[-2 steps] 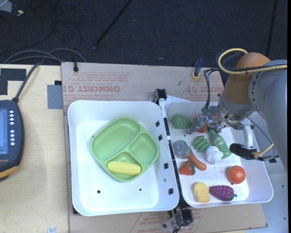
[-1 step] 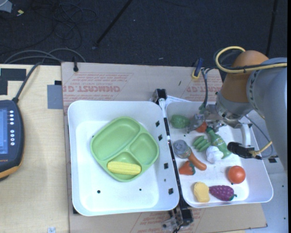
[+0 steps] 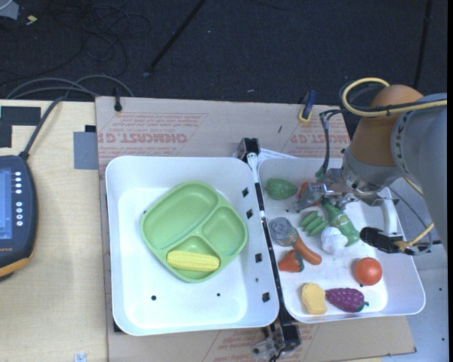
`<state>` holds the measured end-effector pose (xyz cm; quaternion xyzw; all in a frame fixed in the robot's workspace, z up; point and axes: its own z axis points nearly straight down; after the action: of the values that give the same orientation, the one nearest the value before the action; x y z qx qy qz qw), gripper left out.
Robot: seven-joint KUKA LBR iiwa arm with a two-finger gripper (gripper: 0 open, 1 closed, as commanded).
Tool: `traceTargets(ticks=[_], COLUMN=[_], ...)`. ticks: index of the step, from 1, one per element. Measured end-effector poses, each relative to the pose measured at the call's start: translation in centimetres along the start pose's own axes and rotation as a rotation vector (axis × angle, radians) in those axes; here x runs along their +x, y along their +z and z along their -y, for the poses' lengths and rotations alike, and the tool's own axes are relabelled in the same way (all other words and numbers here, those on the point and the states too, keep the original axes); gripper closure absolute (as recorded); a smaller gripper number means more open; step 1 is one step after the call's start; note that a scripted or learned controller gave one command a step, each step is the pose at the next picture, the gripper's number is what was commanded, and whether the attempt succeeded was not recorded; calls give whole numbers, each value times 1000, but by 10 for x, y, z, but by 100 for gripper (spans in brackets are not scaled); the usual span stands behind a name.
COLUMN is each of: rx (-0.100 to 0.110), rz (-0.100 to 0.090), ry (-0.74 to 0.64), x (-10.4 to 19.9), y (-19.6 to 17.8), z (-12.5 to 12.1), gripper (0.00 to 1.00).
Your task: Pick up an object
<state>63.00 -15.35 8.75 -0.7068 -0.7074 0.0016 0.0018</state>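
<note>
Two bins: white, shallow, side by side on the bench [image 3: 60, 292]; left bin [image 3: 128, 277], right bin [image 3: 408, 296].
Step in hand: reach-in; the end effector [image 3: 321, 196] sits low over the upper part of the right bin, among the toy food.
End effector state: cannot tell (metal parts blur against the items beneath).
Candidate object: green vegetable [image 3: 326, 221], glossy plastic, elongated, just below the end effector.
Other shapes: tomato [image 3: 368, 271], round and smooth; grapes [image 3: 346, 299], knobbly.
Left bin contents: green sectioned plate [image 3: 211, 217] holding ribbed corn [image 3: 193, 260].
Next move: judged to require a centred close on one item, then a vertical lift.
</note>
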Motion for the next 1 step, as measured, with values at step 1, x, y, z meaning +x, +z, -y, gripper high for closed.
traceTargets(ticks=[1], rx=[0], rz=[-1], ry=[2], x=[-1], y=[-10], z=[0], gripper=[100])
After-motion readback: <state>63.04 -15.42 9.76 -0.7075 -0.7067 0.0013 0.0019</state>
